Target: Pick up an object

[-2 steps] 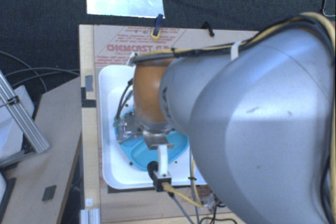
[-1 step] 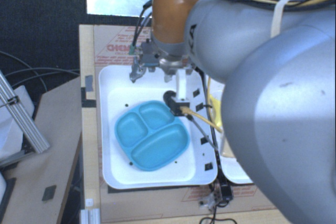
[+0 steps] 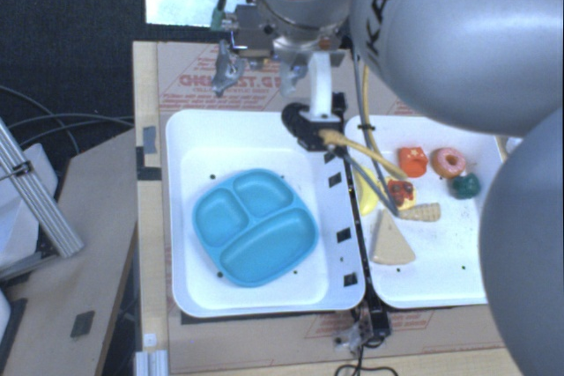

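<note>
My gripper hangs above the cardboard just beyond the far rim of the left bin. Its two fingers stand apart and nothing sits between them, so it is open. A blue divided plate lies in the left bin, well in front of the gripper. The right bin holds an orange-red piece, a pink donut, a green piece, a small red piece, a yellow piece, a wafer cone and a tan wedge. The arm hides the right bin's far corner.
A black cable fitting and yellow hoses hang from the arm over the divide between the bins. The grey arm body covers the upper right. A metal frame stands at the left off the bench.
</note>
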{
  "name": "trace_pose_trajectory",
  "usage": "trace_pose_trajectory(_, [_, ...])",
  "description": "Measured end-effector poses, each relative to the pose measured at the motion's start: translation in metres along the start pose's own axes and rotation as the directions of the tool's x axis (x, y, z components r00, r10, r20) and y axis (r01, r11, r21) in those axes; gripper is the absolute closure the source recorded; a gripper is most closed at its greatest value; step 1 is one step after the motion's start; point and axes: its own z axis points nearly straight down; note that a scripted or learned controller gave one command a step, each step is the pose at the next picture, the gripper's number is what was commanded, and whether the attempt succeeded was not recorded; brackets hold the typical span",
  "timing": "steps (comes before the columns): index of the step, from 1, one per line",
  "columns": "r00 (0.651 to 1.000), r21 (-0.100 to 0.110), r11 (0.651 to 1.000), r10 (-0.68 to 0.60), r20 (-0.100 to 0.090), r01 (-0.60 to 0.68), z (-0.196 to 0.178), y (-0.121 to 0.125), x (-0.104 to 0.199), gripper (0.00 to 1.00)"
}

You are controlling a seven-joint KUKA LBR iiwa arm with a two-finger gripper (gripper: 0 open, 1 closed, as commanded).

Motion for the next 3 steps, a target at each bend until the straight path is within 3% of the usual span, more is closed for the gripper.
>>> trace_pose_trajectory(1, [1.0, 0.0, 1.0, 0.003, 0.002, -0.003, -0.144, 0.0, -0.002, 0.0])
trace_pose_trajectory(2, [1.0, 0.033, 0.999, 0.001, 0.013, -0.002, -0.031, -0.079, -0.001, 0.0])
trace_pose_trajectory(3, [1.0, 0.016, 1.0, -0.003, 0.008, 0.003, -0.048, -0.074, -0.001, 1.0])
